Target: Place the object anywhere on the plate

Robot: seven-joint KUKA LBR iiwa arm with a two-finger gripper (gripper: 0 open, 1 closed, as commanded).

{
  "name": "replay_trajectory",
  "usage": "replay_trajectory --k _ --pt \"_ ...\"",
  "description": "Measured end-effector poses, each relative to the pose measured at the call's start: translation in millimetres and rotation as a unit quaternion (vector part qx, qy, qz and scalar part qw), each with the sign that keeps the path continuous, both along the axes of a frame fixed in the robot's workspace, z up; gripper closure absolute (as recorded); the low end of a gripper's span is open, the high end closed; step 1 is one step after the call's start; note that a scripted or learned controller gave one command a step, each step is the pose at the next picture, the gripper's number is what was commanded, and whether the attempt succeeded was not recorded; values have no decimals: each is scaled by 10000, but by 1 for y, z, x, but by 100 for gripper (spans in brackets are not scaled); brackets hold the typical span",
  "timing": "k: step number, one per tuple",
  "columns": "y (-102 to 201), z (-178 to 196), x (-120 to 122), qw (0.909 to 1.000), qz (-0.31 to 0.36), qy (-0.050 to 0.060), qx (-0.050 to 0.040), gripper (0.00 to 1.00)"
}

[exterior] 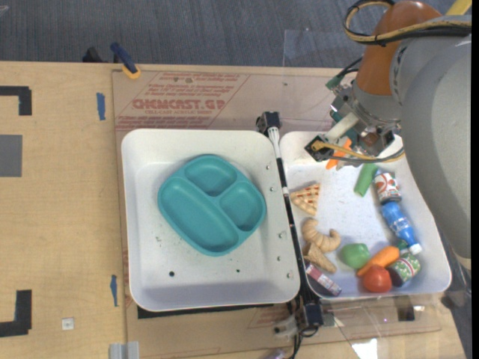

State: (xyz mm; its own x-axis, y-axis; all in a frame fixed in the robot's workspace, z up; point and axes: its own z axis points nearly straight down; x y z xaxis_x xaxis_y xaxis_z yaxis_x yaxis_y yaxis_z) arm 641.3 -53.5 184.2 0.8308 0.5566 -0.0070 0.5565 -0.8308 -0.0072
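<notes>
A teal plate with three compartments lies bare in the left white bin. My gripper hangs low over the far end of the right bin, well to the right of the plate. A thin orange piece shows just under its left side; whether it is held is unclear. Toy foods lie in the right bin: a green stick, a red-and-white can, a blue bottle, a waffle wedge, a croissant, a green pepper, a carrot and a red tomato.
A black-edged divider separates the two bins. A bread piece, a purple bar and a dark can crowd the near end of the right bin. White floor shows all around the plate.
</notes>
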Motion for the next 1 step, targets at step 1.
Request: replay_trajectory --k 1 --pt "88 6 -47 9994 -353 -8 27 100"
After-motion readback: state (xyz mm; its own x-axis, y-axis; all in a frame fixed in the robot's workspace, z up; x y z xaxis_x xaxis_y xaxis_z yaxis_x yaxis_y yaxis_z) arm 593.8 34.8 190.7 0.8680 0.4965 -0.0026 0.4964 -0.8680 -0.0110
